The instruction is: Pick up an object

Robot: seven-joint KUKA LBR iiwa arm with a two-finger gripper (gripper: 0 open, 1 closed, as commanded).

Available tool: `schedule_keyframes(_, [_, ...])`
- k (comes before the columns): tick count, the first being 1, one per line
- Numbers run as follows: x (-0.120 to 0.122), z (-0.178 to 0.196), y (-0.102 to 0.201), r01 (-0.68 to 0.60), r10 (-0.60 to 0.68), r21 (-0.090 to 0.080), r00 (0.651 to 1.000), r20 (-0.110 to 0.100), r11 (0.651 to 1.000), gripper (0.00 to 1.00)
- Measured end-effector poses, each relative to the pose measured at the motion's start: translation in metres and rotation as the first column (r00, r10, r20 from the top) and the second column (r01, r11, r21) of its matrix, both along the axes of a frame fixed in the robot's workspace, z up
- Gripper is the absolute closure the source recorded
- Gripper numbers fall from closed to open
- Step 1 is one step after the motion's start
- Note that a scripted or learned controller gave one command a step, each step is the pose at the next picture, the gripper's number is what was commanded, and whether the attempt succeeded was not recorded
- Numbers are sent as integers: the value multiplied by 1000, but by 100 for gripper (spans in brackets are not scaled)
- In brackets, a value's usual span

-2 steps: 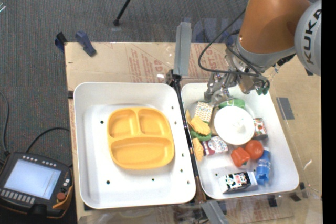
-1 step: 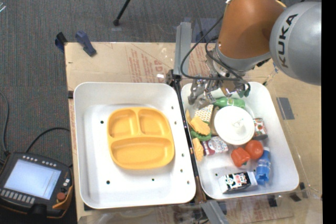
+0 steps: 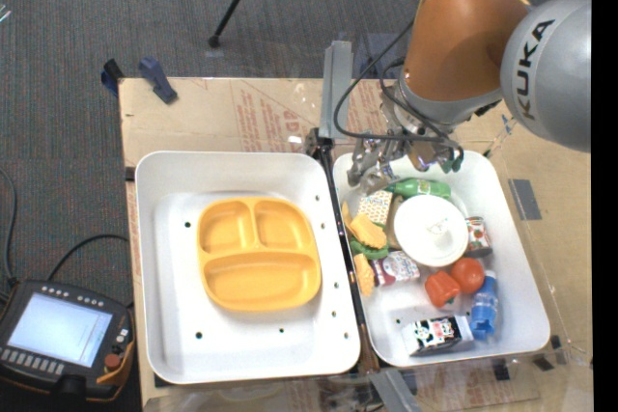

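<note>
The arm reaches in from the upper right of the frame, and its gripper [image 3: 401, 159] hangs over the top edge of the right bin [image 3: 526, 299], above the clutter rather than in it. Metal parts of the gripper show beneath the orange band, but whether they stand apart or together I cannot tell from this slant. Nothing is seen between them, so no object is held.

The right bin holds the candidates: a white lid [image 3: 432, 230] at the centre, a green piece [image 3: 421, 188] just above it and closest to the gripper, yellow pieces [image 3: 366, 232] at the bin's left side, a red cup [image 3: 442, 288] and a red ball [image 3: 468, 274] touching each other lower down, a blue bottle [image 3: 485, 306] beside them, and a small carton [image 3: 436, 334] near the bottom edge. The left bin [image 3: 159, 304] carries a yellow tray [image 3: 259, 254].

The step in hand looks like the approach, before any descent. The next move likely calls for dropping straight onto the green piece or the items crowded beneath, with care that packed neighbours do not block the close.
</note>
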State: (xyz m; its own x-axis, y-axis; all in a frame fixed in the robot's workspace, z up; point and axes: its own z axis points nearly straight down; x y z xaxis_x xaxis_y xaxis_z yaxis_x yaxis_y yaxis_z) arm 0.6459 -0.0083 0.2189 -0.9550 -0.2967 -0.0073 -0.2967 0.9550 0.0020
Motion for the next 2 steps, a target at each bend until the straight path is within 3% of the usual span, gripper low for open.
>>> schedule_keyframes(2, [2, 20, 1, 0, 0, 3, 1000, 9, 1000, 100])
